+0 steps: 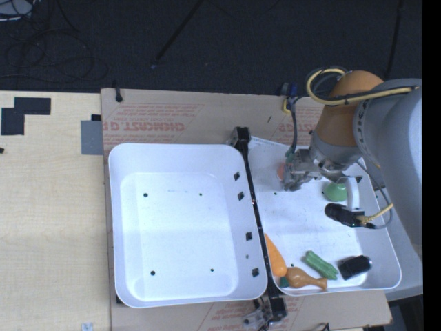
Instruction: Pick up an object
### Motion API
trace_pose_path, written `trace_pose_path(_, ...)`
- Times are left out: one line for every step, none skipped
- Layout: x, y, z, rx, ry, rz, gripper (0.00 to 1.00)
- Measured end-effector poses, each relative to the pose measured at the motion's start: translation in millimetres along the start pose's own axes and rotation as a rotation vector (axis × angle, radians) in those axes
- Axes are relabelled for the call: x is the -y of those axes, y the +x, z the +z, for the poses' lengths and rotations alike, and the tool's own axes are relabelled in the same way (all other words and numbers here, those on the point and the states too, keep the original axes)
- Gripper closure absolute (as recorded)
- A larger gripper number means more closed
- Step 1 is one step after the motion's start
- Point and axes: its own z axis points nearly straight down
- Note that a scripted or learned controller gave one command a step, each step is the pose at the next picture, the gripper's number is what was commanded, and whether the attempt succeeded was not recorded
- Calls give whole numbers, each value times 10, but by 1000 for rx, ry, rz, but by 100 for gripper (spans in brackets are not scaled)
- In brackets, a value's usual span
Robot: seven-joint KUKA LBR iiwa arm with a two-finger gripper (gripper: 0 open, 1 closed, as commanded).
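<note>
- Arm (375,126), grey with an orange band, reaching in from 3 o'clock and bent down over the upper part of the right bin.
- Left bin (124,185), white and shallow, lying at 9 o'clock from the gripper, across the black divider (249,205).
- Right bin (303,219), holding all the loose things; bare white floor open at its centre, toward 6 o'clock from the gripper.
- Gripper (295,178), low over the bin's upper left area, close to the far wall and near the divider; can't tell whether clenched or released, and nothing visibly held.
- Carrot (275,255), orange, at roughly 6 o'clock from the gripper, well apart; long axis running 11 to 5 o'clock, tight along the divider wall, so likely little room on that side.
- Yellow-orange toy (306,278), at the near rim, just beside the carrot tip, long axis about 9 to 3 o'clock.
- Green pod (322,265), at 5 o'clock from the gripper, long axis about 10 to 4 o'clock, with open floor above it.
- Black block (354,266), just at 3 o'clock of the green pod, near the bin's lower right corner.
- Pale green piece (336,191), nearest thing, at about 4 o'clock from the gripper, partly under the wrist.
- Small reddish bit (281,172), just at 9 o'clock of the gripper; too small to identify.
- Probable easiest target: pale green piece, for nearness; green pod, for free room.
</note>
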Motion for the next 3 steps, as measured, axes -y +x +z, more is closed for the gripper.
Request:
trace_pose_path(566, 829, -931, -2, -1, 0, 100)
trace_pose_path(672, 1661, -1507, -1, -5, -2, 100)
trace_pose_path(351, 1976, -1570, 0, -4, 2, 100)
